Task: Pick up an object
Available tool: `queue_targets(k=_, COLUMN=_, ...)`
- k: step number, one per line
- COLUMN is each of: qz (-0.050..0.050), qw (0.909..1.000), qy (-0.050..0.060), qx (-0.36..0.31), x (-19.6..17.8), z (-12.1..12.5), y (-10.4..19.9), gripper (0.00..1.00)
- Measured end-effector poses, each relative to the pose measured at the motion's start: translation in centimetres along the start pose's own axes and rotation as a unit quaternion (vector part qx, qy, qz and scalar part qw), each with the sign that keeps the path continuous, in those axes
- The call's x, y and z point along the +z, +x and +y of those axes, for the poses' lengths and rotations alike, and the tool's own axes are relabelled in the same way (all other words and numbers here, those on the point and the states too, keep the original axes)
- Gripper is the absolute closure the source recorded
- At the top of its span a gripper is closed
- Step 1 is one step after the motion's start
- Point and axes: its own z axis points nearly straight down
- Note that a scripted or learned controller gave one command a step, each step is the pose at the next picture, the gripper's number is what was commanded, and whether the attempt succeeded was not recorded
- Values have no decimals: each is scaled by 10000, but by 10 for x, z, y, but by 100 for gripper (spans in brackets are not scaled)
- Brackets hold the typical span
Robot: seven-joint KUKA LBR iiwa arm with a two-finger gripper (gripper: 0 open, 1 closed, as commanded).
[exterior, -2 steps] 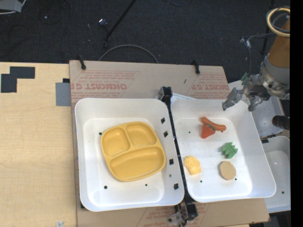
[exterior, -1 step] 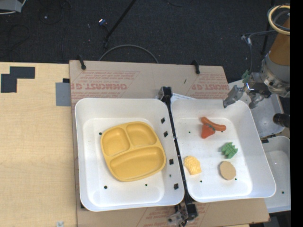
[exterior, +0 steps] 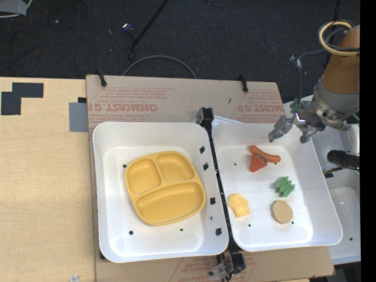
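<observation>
Several toy foods lie in the right bin [exterior: 329,216]: an orange-red sausage [exterior: 264,154] with a red wedge [exterior: 258,165] just below it, a green broccoli piece [exterior: 284,186], a yellow corn-like piece [exterior: 238,205] and a tan round cookie [exterior: 282,212]. My gripper [exterior: 292,131] hangs over the bin's back right part, up and to the right of the sausage. Its two grey fingers are spread apart with nothing between them.
The left bin [exterior: 111,157] holds a yellow divided plate [exterior: 164,187]. A black divider [exterior: 212,169] runs between the bins. Cardboard [exterior: 176,101] lies behind them, wooden bench top to the left. Black and white hardware [exterior: 346,157] sits at the right edge.
</observation>
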Motion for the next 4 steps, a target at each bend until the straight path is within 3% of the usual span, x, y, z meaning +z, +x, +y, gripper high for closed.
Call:
queue_targets(k=2, qz=2, qw=10000, qy=6, qx=-8, x=105, z=5, y=4, gripper=0)
queue_targets(k=3, qz=-1, qw=10000, qy=-9, qx=-10, x=91, z=6, y=4, gripper=100)
queue_targets(k=4, qz=-6, qw=10000, qy=-35, qx=-7, x=49, z=8, y=4, gripper=100)
